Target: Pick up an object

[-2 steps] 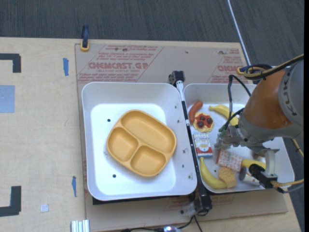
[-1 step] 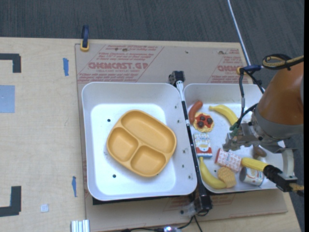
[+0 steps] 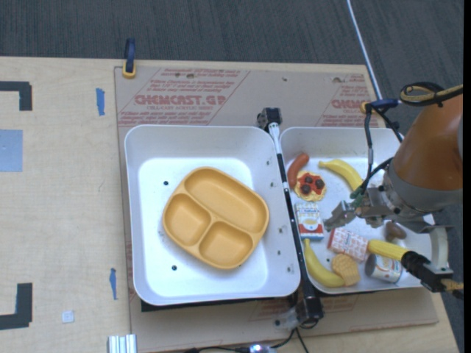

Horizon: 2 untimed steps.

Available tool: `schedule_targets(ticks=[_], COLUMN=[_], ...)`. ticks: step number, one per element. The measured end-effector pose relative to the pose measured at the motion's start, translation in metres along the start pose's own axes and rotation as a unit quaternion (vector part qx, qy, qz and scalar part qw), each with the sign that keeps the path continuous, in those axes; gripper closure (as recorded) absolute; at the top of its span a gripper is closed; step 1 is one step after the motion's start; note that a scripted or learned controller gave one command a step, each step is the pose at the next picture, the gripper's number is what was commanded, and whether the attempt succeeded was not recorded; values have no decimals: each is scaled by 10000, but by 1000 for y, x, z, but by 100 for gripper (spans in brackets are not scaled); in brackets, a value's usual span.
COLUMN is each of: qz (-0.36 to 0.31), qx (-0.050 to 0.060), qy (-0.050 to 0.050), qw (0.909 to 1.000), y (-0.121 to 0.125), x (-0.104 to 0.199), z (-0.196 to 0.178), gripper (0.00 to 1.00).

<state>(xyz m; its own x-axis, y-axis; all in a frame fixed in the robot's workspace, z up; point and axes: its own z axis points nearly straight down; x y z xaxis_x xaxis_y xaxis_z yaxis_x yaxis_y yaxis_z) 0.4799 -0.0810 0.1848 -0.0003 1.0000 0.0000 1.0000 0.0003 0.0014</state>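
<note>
Overhead view of a bench with two white bins. Your pincer (image 3: 341, 216) hangs low over the right bin (image 3: 383, 135), at the end of the grey and orange arm (image 3: 430, 164) that reaches in from the right. Whether it is released or clenched, you cannot tell from this angle, and nothing shows as held.

Closest, just below the pincer's tip, lies a red-and-white packet (image 3: 348, 243), flat on the bin floor; it looks like the likeliest thing to pick, since the tool is poised nearly above it. Just left of the pincer sits a small carton (image 3: 309, 220), pushed against the bin's left wall, which would leave you little room on that side.

A little farther, above and left of the pincer, are a round pizza toy (image 3: 310, 186) and a red sausage (image 3: 296, 169); a yellow banana (image 3: 342, 171) lies above it. Below the packet, a second banana (image 3: 316, 265) curves along the near corner beside a tan biscuit (image 3: 346, 269).

Farthest, well to the pincer's left, the left bin (image 3: 140, 197) holds a yellow divided plate (image 3: 215, 218), lying apart from the clutter.
</note>
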Motion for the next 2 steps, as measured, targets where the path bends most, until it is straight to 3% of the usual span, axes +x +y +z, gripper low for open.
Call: schedule_targets(ticks=[1, 2], qz=[-1, 5], qx=[-14, -27], qy=[9, 4], qw=[10000, 10000], y=[22, 22], x=[-23, -23], z=[93, 83], gripper=[0, 100])
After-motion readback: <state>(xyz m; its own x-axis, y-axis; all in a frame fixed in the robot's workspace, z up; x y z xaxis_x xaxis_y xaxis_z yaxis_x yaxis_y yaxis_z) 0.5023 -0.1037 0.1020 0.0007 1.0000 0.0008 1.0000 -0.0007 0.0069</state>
